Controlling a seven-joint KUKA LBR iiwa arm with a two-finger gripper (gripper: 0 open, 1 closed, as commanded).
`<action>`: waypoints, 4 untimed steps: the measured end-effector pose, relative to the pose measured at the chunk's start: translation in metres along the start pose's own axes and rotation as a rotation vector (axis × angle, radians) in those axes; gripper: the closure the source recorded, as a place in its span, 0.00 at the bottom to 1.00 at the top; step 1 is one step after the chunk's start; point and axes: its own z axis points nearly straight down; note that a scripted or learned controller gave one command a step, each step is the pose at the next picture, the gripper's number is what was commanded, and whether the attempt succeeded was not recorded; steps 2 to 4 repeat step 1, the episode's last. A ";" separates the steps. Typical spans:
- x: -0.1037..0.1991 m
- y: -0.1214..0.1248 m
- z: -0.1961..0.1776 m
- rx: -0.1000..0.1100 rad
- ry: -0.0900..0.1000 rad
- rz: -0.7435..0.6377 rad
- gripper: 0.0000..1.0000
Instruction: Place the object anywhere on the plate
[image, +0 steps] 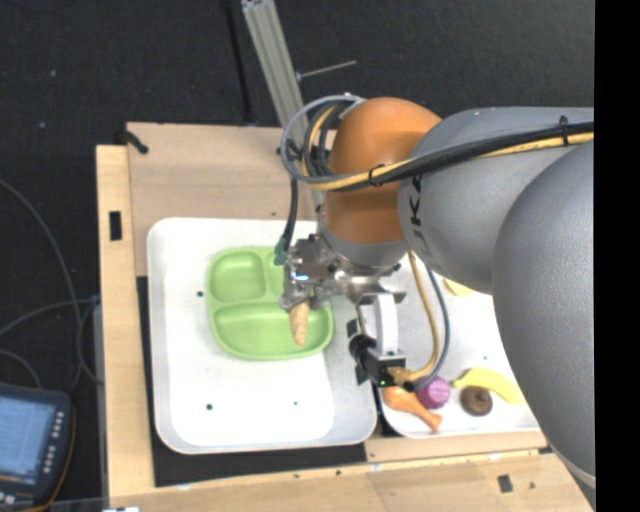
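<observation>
**Tan object over the green plate's right edge**

A small tan, cone-shaped object (299, 323) hangs point-down from the gripper (298, 300), its upper end pinched between the metal fingers. It sits over the right part of the green plate (240, 315), above the larger near compartment and close to the ridge that divides it from the two smaller far ones. Whether its tip touches the plate surface or hovers just above it cannot be told from this angle.

The plate is a divided one, lying in the left white bin (180, 400), towards that bin's far right part. The bare bin floor spreads out on the plate's left and near sides.

The grey arm (520, 200), with its orange band (375, 190) above the wrist, reaches in from the right and covers much of the right bin (470, 425). In that bin's near part lie an orange carrot-like piece (410, 405), a purple piece (435, 391) touching it, a brown round piece (476, 400) and a yellow piece (490, 381) just beside that.

Both bins rest on a pale wooden bench (190, 170).
</observation>
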 end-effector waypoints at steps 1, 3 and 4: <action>-0.001 0.000 0.000 0.000 0.000 0.004 0.00; -0.001 0.000 0.000 0.000 0.000 0.004 0.00; -0.001 0.000 0.000 0.000 0.000 0.004 0.00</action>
